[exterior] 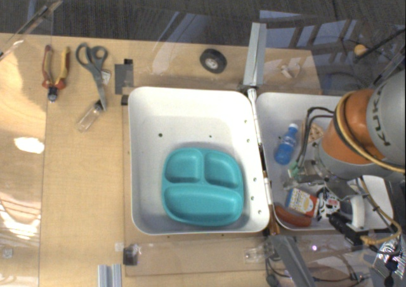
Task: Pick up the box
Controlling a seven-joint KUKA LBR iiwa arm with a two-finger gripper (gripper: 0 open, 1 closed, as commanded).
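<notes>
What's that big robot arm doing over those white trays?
The grey and orange robot arm is reaching down into the right bin, where a small box lies near a blue bottle and some other bits. It is supposed to pick up the box, which lies on the bin floor just below the arm. The left bin has a teal divided plate in it.

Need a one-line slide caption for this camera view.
KUKA arm reaches into the right bin above a small box and blue bottle; a teal divided tray lies in the left bin.
</notes>
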